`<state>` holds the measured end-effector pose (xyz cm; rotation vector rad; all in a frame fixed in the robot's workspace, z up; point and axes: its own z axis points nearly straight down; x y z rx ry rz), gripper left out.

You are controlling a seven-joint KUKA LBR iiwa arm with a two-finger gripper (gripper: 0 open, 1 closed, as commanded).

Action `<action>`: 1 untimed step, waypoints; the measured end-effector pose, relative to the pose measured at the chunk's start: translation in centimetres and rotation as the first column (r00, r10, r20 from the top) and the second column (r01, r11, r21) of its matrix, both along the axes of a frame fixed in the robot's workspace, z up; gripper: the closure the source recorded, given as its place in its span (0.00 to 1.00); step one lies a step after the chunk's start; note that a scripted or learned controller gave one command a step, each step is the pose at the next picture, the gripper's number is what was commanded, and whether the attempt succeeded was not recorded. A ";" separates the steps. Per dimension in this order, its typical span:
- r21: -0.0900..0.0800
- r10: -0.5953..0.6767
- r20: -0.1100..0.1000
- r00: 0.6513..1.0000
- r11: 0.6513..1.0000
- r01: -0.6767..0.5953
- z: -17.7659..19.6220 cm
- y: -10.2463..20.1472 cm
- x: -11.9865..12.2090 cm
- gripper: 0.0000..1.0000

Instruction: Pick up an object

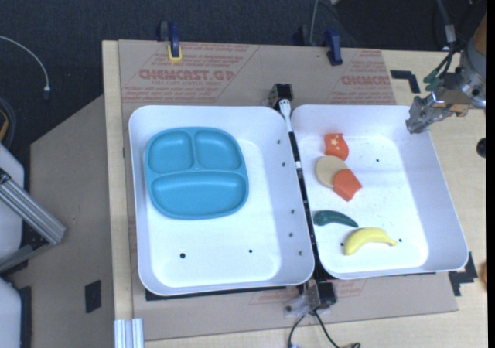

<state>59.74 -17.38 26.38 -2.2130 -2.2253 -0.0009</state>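
The right bin (418,184) holds several small items along its left side: an orange-red block (335,145), a tan rounded piece (327,168), a red block (347,183) touching it, a dark green pepper-like piece (333,219) and a yellow banana (367,240). My gripper (422,116) hangs over the bin's far right corner, well away from all of them, with nothing visibly in it.
The left bin (216,261) carries a blue divided plate (197,172) in its far left half. Blue clamps (172,41) sit on the bench's far edge. A black hinge strip (294,161) runs between the bins.
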 end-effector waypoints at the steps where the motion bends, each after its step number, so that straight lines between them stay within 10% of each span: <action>1: -0.001 0.001 0.004 1.000 1.000 -0.001 0.2 5.4 1.7 1.00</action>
